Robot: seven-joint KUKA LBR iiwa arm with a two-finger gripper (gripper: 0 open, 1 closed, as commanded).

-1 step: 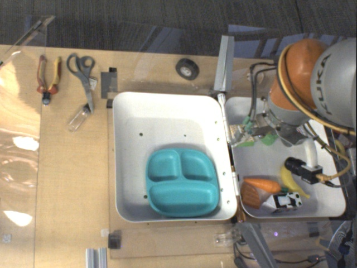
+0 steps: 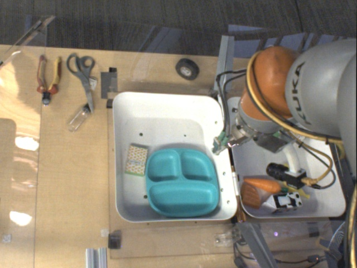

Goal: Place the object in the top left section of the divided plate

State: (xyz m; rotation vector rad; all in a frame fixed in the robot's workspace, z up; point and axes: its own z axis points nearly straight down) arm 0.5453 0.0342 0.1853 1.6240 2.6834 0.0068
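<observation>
Teal divided plate (image 2: 182,181), three-sectioned, lies in the left bin (image 2: 167,110).

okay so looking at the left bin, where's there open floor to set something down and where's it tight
Left bin: open floor across the far half, above the teal divided plate. A narrow strip lies left of the patterned pad. The near half is crowded by plate and pad. Right bin: cluttered under the arm.

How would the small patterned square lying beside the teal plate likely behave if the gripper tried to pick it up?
The patterned square lies flat on the left bin floor, so it is probably thin, light and hard to pinch. It may slide toward the divided plate.
</observation>
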